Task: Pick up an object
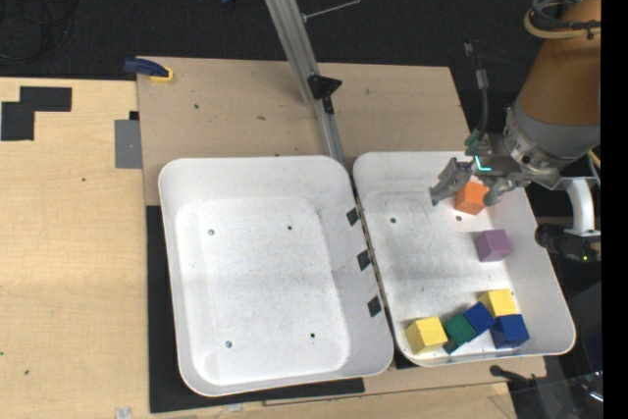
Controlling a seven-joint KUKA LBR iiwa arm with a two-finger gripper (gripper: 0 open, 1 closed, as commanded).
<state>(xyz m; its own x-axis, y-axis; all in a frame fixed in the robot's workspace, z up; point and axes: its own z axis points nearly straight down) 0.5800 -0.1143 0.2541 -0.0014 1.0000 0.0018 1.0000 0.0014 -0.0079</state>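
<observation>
Arm: grey with an orange band, reaching in from the right over the far part of the right bin (564, 309).
Gripper (472, 187): low over the right bin's far right area, its fingers closed around the orange block (472, 197); the block seems raised a little off the bin floor, though the slant makes that hard to judge.
Purple block (492, 244): alone on the bin floor, just near of the gripper, apart from it.
Near right corner: a cluster of a yellow block (426, 334), a green block (457, 331), two blue blocks (479, 317) and a second yellow block (500, 301), packed close together.
Left bin (172, 211): beside the right bin, joined along the middle by black clips (364, 259).
Metal rail (292, 34): leaning from the far side toward the bins.
</observation>
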